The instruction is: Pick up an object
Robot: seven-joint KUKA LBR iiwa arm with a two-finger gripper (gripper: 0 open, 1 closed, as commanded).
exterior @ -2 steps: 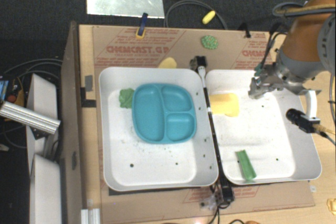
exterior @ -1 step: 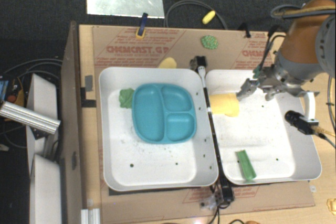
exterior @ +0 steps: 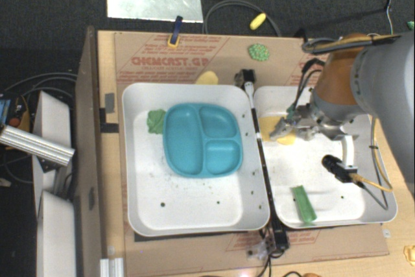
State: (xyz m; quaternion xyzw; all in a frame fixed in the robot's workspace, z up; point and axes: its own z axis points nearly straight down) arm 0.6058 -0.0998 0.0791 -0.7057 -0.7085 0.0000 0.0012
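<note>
Two white bins, side by side. Left bin (exterior: 194, 204): blue divided plate (exterior: 202, 139) lying flat, a green scrap (exterior: 156, 120) touching its left edge. Right bin (exterior: 293, 170): a yellow object (exterior: 267, 122) in the far-left corner area, a green block (exterior: 303, 204) flat near the front wall, well apart from the yellow one.

Progress: nothing is lifted. Every object I can make out rests on a bin floor. The gripper (exterior: 283, 132) is low in the right bin, right at the yellow object, with yellow showing both to its left and just beneath it. I judge the yellow object to be the pick target and this to be the reach-and-grasp stage. Closing, lifting and clearing the bin are all left to do.

Whether the gripper is open, narrow or closed on anything: cannot tell. The tip is small and overlaps the yellow patch, so no hold can be claimed.

Arm pose: the arm (exterior: 389, 68) comes in from the right, its grey link high over the bin's far-right corner, the orange band (exterior: 337, 81) above the wrist. The wrist bends down and to the left, carrying the gripper toward the wall between the bins.

Risk, as I judge it: the target sits close to that wall, leaving little room on that side.
</note>
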